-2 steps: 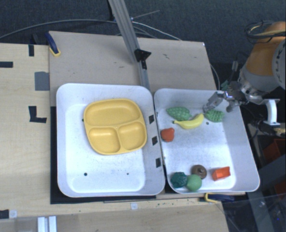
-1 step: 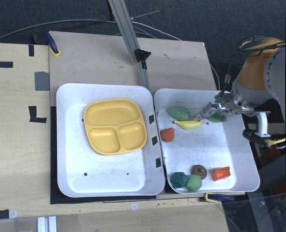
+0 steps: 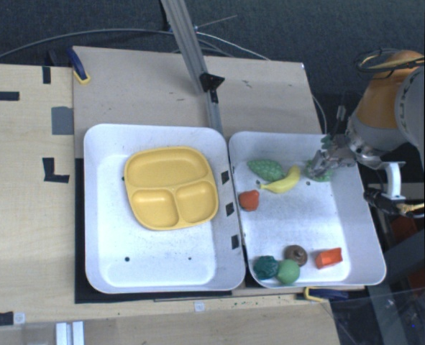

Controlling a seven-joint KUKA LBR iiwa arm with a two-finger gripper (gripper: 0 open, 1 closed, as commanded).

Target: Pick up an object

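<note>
Hard to make out: the gripper (image 3: 326,160) sits low over the right bin's (image 3: 356,214) upper right part; whether it is open, closed or gripping cannot be told, and a greenish thing under it is too blurred to name.
Surface: pale wooden bench (image 3: 25,192) far left of the gripper, dark floor behind.
Left bin (image 3: 97,192): a yellow divided tray (image 3: 172,187), well left of the gripper.
Right bin, near gripper: green leafy piece (image 3: 267,169), yellow banana (image 3: 284,182) just left of it, small red-orange piece (image 3: 249,200) lower left.
Right bin, front edge: dark green piece (image 3: 265,267), light green ball (image 3: 289,272), brown ring (image 3: 295,254), orange block (image 3: 328,258), well below the gripper.
</note>
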